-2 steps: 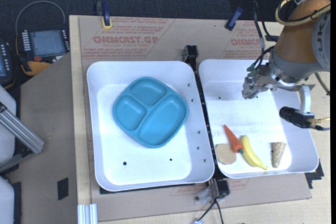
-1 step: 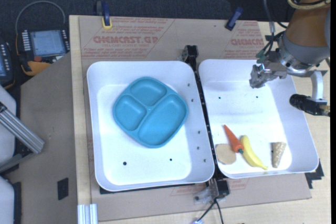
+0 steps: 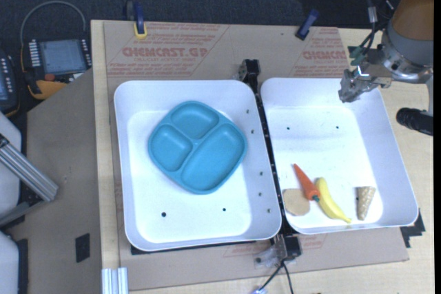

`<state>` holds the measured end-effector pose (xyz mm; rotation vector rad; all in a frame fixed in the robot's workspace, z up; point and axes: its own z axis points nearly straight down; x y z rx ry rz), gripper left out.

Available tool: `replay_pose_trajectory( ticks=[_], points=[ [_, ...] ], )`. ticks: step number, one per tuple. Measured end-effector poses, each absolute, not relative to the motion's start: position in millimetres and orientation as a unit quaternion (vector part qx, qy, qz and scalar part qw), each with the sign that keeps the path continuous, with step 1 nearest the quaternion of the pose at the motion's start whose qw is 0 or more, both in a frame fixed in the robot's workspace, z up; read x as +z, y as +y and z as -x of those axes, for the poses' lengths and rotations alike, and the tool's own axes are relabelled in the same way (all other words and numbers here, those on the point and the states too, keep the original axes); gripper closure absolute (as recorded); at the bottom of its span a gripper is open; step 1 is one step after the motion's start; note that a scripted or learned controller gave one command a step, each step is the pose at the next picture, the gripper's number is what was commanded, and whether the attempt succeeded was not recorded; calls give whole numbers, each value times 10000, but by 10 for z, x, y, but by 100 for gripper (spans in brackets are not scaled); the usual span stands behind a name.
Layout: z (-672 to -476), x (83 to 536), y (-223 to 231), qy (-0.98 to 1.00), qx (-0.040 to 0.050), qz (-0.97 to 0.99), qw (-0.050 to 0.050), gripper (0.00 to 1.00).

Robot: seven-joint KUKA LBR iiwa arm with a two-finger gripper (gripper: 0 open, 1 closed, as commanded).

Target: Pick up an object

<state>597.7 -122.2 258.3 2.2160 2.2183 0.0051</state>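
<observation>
gripper (image 3: 350, 91): far edge of right bin (image 3: 393, 141) | jaws: cannot tell | banana (image 3: 331, 202): well apart, near edge

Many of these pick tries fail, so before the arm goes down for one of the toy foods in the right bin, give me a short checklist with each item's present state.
1. Targets in view: carrot, banana, tan round piece and cone lie near the front of the right bin: ok.
2. Gripper above a target: it sits at the bin's far rim, away from the items: not ok.
3. Nothing already held: cannot tell.
4. Targets separated: carrot, banana and round piece crowd together: not ok; cone lies apart: ok.
5. Blue divided plate out of the way, in the left bin: ok.
</observation>
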Motion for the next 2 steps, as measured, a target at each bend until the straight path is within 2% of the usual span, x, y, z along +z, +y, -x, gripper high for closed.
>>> replay_pose_trajectory(
  ticks=[2],
  points=[
    [-6276,2526,-213,7088,11,-7054,12,100]
  ],
)
